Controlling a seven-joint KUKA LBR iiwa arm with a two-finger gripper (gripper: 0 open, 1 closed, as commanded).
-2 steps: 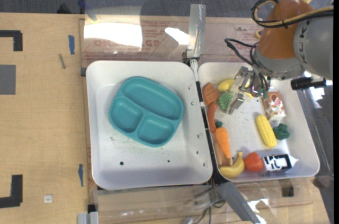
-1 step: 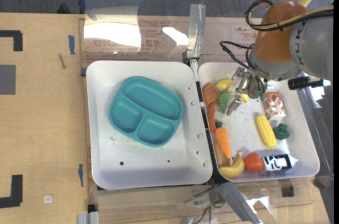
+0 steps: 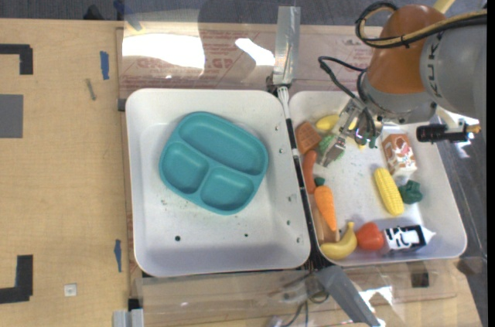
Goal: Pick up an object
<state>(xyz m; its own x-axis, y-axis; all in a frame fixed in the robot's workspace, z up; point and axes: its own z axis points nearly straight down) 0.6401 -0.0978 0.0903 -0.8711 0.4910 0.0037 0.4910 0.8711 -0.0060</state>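
The right bin holds several toy foods. A carrot lies by its left wall, with a banana and a red tomato at the front. Yellow corn lies in the middle right, beside a small carton. My gripper hangs low over the bin's back left part, tilted down to the left. It is right by a small green piece, a yellow piece and a brown piece. Nothing is visibly lifted.
The left bin holds a teal divided plate. A black-and-white item and a dark green piece lie in the right bin. The divider between the bins runs just left of the gripper. Cables loop over the orange band.
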